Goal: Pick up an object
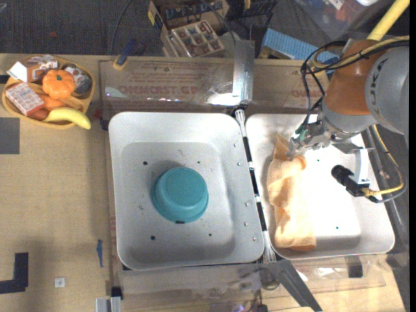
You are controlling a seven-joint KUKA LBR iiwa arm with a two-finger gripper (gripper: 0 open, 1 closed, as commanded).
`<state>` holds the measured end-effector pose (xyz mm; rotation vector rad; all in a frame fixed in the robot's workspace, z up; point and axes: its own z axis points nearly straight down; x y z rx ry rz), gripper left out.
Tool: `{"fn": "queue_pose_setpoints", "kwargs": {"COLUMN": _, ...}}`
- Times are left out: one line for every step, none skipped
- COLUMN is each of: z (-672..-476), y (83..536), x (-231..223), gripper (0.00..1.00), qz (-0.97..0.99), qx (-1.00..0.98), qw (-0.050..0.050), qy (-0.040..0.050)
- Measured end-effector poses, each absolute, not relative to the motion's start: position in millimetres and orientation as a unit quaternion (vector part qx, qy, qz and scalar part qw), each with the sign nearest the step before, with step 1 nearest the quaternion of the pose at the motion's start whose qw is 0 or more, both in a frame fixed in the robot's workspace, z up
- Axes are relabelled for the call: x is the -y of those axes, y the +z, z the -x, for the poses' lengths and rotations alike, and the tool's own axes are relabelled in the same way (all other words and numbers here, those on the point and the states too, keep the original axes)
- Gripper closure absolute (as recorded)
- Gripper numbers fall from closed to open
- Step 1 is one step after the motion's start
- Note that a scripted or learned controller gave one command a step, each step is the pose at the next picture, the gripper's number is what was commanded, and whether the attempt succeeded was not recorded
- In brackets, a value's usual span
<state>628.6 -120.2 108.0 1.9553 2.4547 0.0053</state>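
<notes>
Camera view: orange cloth [290, 203] in right bin [370, 236], long axis near-to-far; gripper [300, 137] at its far end, finger state unclear.

Arm [383, 77] reaches in from right, wrist bent down; end effector [300, 135] low.

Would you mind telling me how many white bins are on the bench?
2. The left bin holds a teal bowl; the right bin holds an orange cloth, with the end effector above its far end.
</notes>
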Motion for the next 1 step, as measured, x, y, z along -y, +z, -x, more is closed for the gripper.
{"fn": "queue_pose_setpoints", "kwargs": {"z": -628.6, "y": 108.1, "x": 120.4, "gripper": 0.00, "qz": -0.623, "qx": -0.782, "qw": 0.002, "qy": 0.0016}}
